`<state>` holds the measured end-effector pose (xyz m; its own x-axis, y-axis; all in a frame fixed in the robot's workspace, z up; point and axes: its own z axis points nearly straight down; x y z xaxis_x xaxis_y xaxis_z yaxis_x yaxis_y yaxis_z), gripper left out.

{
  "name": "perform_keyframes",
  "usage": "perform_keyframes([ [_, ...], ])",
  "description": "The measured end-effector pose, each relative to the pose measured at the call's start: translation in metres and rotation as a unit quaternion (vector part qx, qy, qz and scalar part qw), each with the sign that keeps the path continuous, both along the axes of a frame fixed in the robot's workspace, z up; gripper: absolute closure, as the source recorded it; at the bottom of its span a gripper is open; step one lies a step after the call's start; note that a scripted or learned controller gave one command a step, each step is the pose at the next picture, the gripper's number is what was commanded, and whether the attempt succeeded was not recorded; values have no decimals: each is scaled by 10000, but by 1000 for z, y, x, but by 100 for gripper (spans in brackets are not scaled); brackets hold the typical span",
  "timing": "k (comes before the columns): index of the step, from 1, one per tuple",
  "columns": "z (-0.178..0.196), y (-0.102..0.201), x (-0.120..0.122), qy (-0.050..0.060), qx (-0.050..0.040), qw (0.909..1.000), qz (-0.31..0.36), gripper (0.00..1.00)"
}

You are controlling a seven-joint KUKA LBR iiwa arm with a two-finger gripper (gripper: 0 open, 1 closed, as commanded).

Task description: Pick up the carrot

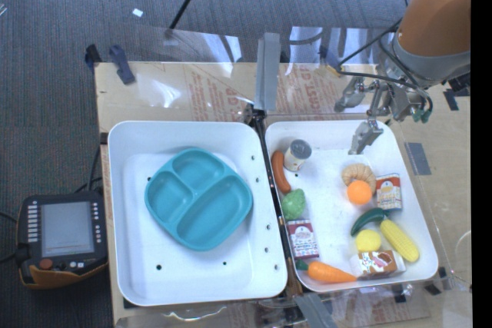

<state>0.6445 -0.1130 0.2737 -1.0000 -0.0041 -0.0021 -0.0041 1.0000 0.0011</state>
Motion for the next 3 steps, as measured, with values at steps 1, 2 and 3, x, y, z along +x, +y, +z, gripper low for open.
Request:
perform_keyframes([
  [1, -167, -26, -45, 75, 21, 9976, 692, 0],
  [2, -149, -24, -40, -8, 2, 9974, 719, 100],
  [3, -171, -86, -74, 10, 1, 9942, 1077, 100],
])
